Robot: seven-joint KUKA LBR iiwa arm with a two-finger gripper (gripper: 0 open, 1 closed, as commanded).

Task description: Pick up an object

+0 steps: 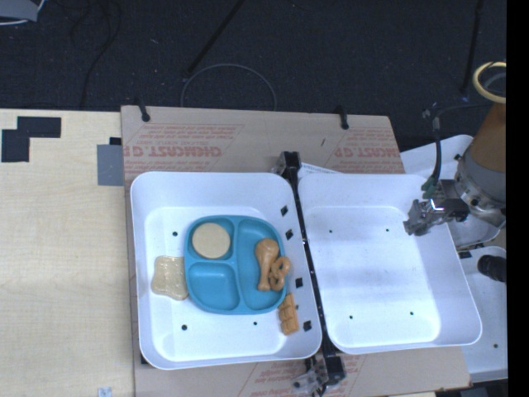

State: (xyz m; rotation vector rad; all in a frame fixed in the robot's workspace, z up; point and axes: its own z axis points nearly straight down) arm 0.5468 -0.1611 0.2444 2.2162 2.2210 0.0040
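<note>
A blue divided plate point(216, 291) lies in the left bin point(165, 190). On it rest a round tan cookie point(210, 240) and a pretzel-like brown piece point(272, 265). A pale bread slice point(169, 277) lies against the plate's left rim, and a small brown pastry point(288, 314) sits by its lower right corner. My gripper point(420, 219) hangs at the right bin's point(388, 337) upper right edge, far from all the food, with nothing seen in it.
A black divider point(302, 255) runs between the two bins. Both bins sit on a cardboard sheet point(256, 143) over a light wooden bench. Cables and the arm's body point(488, 172) crowd the right side.
</note>
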